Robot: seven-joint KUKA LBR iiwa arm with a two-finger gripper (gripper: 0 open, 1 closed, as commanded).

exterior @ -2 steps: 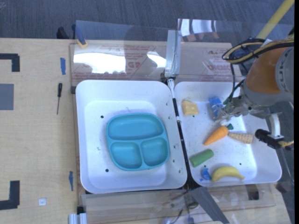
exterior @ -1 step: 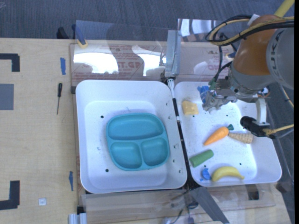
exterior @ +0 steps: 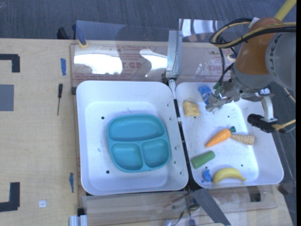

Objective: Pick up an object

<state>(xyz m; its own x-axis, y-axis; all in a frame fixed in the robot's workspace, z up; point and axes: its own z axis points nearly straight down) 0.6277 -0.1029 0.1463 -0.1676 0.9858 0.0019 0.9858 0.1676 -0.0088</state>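
The tool [exterior: 215, 102] hangs low over the far part of the right bin [exterior: 268, 166], at the end of the grey arm [exterior: 277, 55] with its orange band, which comes in from the right; whether it is spread or pressed together I cannot tell, since its tips are small and blurred against the white floor, and nothing can be made out between them. Just beside it on the left, touching or nearly so, lies a small blue object [exterior: 205, 94], partly hidden by the tool body. A little further left and slightly nearer the camera sits a pale yellow chunk [exterior: 191, 108], close to the wall between the bins. Nearer the camera than the tool, an orange carrot [exterior: 218, 137] lies slantwise in the middle of the bin, its green top touching or just beside a tan cone-like piece [exterior: 243, 138] to its right. Beyond these toward the near rim lies a green cylinder [exterior: 202, 159], then a yellow banana [exterior: 228, 174] with a small blue piece [exterior: 206, 175] just at its left end. Well to the tool's left, across the divider, the left bin [exterior: 89, 98] holds a teal divided plate [exterior: 138, 142] lying flat. Both bins rest on the counter [exterior: 33, 140].
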